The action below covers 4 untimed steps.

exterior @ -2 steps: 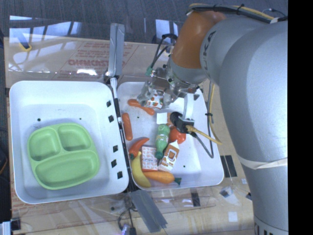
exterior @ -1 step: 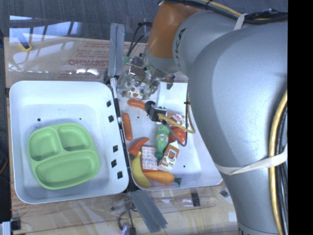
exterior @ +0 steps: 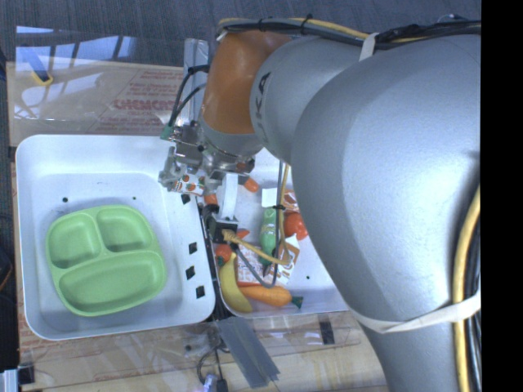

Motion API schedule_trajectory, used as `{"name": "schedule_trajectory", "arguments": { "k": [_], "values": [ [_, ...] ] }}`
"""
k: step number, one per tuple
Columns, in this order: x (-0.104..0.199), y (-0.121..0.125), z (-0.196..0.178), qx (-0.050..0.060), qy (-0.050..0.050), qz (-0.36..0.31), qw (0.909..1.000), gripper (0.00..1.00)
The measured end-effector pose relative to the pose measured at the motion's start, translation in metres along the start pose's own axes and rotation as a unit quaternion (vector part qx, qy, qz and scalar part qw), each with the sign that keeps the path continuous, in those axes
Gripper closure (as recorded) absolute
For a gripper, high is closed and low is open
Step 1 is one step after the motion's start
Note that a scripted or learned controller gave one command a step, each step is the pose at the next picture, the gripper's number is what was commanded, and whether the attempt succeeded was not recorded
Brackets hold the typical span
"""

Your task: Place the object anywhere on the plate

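Observation:
A light green plate [exterior: 105,258] with three compartments lies in the left bin [exterior: 49,162], and nothing lies on it. My gripper [exterior: 189,180] hangs over the wall between the two bins, above and to the right of the plate. Just below it, in the right bin [exterior: 315,280], toy food is piled: a yellow banana [exterior: 232,289], an orange carrot [exterior: 266,295], a green piece [exterior: 269,237] and a red-orange piece [exterior: 295,224]. My arm hides much of that bin.
The big grey arm [exterior: 384,178] with its orange band [exterior: 233,80] covers the right half of the view. A printed cardboard sheet [exterior: 122,96] lies behind the bins. The left bin has bare floor around the plate.

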<state>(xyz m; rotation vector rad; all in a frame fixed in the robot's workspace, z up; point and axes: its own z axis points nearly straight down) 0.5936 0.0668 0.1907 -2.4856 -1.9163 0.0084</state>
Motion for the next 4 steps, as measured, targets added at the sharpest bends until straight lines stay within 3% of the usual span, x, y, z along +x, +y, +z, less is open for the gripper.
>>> {"name": "schedule_trajectory", "arguments": {
  "k": [1, 2, 3, 4],
  "values": [
    [0.067, -0.053, 0.024, 0.000, 0.000, -0.044, 0.9990, 1.00],
    [0.023, -0.121, 0.041, 0.000, 0.000, -0.105, 0.9944, 1.00],
    [0.061, -0.139, 0.067, 0.001, -0.001, -0.119, 0.9929, 1.00],
    [0.060, -0.138, 0.067, 0.000, 0.000, -0.118, 0.9930, 0.00]
  ]
}}
